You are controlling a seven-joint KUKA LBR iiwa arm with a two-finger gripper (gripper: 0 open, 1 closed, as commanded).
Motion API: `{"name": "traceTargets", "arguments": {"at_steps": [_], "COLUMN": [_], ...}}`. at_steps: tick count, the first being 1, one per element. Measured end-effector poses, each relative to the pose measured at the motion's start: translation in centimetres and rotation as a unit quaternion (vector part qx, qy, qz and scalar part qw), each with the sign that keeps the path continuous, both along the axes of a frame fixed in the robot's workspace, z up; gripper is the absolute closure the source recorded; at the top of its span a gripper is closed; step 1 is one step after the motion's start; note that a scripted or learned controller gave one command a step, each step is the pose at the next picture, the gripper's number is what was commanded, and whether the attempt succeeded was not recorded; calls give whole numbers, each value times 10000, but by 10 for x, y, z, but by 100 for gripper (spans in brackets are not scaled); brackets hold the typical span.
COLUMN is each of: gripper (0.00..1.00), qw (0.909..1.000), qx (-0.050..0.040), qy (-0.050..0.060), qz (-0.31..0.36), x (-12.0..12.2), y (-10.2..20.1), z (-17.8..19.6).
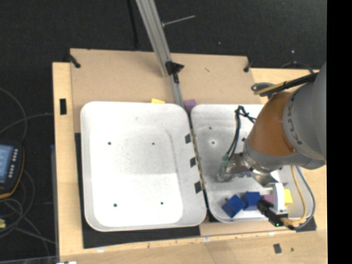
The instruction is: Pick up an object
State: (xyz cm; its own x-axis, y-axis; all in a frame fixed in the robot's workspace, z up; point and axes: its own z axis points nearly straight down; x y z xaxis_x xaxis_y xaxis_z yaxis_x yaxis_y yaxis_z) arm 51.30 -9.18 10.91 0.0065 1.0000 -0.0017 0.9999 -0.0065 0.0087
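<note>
I have the arm (286,131) reaching down into the right bin (212,120), and the gripper (228,172) sits low near that bin's middle, just up and left of the 2 blue blocks. From this slanted view the wrist hides most of the tool, so I cannot tell how far apart it stands or whether anything is caught in it. The likeliest targets are the darker blue block (233,204), lying near the right bin's front wall, and the lighter blue block (252,198), just beside it toward the arm; whether the 2 touch I cannot make out. A yellow piece (286,197) shows further along the same front area, partly behind the wrist hardware. I judge these blocks to be light, stiff and hard-faced, probably plastic or painted wood, so they should not deform but could skid on the smooth white floor of the right bin if nudged. I would take the darker block across its 2 flat opposite faces, coming straight down, and keep clear of its neighbour. The left bin (110,120) lies alongside the right bin, on the same surface (110,70).
</note>
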Motion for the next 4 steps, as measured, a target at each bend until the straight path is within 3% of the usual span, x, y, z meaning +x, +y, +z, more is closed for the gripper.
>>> {"name": "traceTargets", "arguments": {"at_steps": [1,2,3,4], "gripper": [100,0,100,0], "qw": [10000,10000,10000,10000], "qx": [21,4,1,2], "qy": [38,25,4,11], "qz": [31,20,15,14], "x": [18,18,19,19], "y": [-17,-18,-19,-19], "z": [-11,-11,0,-1]}}
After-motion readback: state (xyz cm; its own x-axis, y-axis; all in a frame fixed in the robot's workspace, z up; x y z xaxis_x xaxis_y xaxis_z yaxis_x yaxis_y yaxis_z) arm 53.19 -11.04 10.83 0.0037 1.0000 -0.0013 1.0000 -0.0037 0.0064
